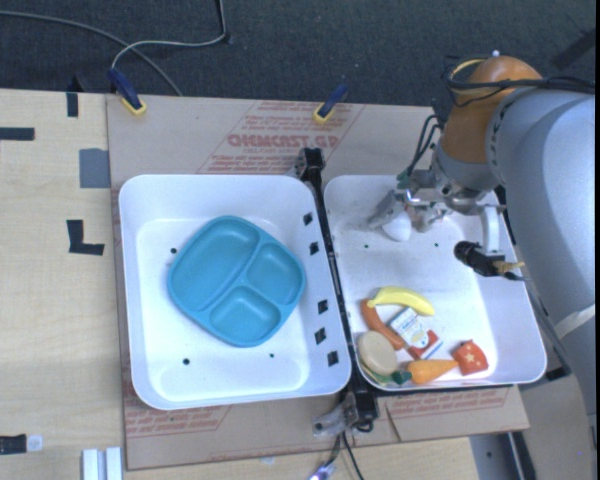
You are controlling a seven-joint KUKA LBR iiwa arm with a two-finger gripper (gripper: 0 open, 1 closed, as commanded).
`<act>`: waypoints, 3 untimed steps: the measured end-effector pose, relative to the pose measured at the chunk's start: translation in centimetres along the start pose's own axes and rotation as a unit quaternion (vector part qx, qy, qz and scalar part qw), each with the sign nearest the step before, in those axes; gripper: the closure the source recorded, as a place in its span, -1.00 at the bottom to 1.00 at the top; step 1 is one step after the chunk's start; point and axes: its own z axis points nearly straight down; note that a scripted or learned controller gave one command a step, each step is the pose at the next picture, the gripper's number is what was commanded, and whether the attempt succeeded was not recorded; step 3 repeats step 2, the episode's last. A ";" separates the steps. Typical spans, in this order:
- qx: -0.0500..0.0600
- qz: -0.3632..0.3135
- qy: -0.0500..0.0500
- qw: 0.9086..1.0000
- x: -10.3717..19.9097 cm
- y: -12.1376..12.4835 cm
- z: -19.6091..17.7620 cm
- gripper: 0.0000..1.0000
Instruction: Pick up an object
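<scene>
The pincer (400, 216) hangs low over the far part of the right bin (365, 268), near its back left corner; from this slant I cannot tell whether it is wide or narrow, and nothing can be seen held in it. Just beside its tip lies a small white rounded lump (396, 231) on the bin floor; it is too small and pale to say what it is, or whether the pincer touches it.

The other candidates sit well apart from the pincer, bunched in the near part of the same bin: a banana (402, 301); below it a small white and red packet (413, 330) with a carrot (381, 322) alongside; a tan round bun (376, 352) at the near left corner; a second carrot (429, 371) along the near wall; a red piece (470, 356) beside it. In the left bin (130, 268) a blue divided plate (237, 280) lies flat, alone; both bins rest on the counter (40, 298).

By my reading the step in hand is the approach or the descent, not a lift; the pick looks not yet made. If the white lump is the target, the next move calls for a centred straddle and a firm close, since a round thing may roll away; otherwise the arm must rise and travel to the near cluster, where crowding makes a clean grasp harder.
</scene>
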 end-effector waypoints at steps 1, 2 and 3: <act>-0.001 -0.001 -0.002 1.000 0.0 0.1 -1.1 1.00; 0.000 -0.001 0.002 1.000 8.6 -2.2 -9.9 1.00; 0.000 -0.001 0.002 1.000 8.6 -2.2 -9.9 1.00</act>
